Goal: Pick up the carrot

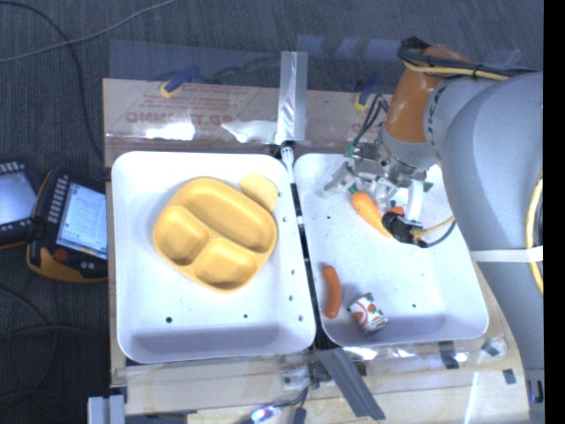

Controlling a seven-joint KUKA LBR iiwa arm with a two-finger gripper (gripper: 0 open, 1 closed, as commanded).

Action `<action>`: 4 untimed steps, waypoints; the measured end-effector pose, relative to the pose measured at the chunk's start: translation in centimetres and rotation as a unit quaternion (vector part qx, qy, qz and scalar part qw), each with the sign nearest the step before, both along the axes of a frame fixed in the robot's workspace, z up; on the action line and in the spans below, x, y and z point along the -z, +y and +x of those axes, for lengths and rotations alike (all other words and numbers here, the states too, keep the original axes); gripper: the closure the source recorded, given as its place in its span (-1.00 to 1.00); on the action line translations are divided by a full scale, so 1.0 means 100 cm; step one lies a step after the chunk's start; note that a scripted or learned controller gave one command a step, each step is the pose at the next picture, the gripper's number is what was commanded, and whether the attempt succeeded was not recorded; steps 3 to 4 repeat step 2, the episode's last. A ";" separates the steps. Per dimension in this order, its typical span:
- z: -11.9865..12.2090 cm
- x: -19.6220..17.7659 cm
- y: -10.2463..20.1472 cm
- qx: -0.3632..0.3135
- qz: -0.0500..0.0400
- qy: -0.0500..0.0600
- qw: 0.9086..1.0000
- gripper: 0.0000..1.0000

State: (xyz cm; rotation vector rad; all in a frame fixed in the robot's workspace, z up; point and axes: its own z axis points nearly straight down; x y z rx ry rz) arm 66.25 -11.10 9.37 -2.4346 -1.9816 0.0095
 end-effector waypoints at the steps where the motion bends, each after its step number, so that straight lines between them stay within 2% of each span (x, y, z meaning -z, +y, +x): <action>1: -0.001 -0.005 -0.001 0.000 -0.003 0.004 1.000 1.00; 2: -0.009 -0.120 0.029 0.022 0.000 0.000 1.000 1.00; 4: -0.009 -0.120 0.029 0.022 0.000 0.000 1.000 1.00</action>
